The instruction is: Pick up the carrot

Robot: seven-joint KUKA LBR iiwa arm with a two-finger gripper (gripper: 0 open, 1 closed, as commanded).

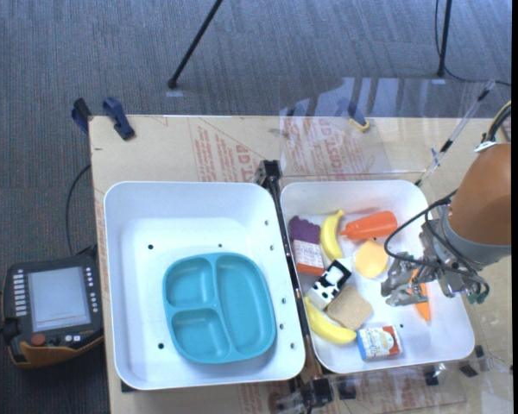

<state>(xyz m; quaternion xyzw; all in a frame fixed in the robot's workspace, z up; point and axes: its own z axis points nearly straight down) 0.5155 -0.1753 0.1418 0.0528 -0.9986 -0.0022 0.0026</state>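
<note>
In the right bin (pixel 449 339), a small pointed orange carrot (pixel 424 307) lies near the right wall with its tip toward the front. Its upper end is hidden under my gripper (pixel 405 288). The gripper hangs low over the bin floor, right at the carrot's left side, with the orange-banded wrist (pixel 488 198) above it. The metal of the gripper and its cables block the view of how it meets the carrot.
The right bin also holds a long orange item (pixel 371 225), two bananas (pixel 330 234) (pixel 328 326), a yellow round piece (pixel 370 259), a bread slice (pixel 350 306), a black-and-white block (pixel 331 284), a purple item (pixel 304 229) and a small carton (pixel 379 342). A blue divided plate (pixel 218 307) sits in the left bin (pixel 121 231).
</note>
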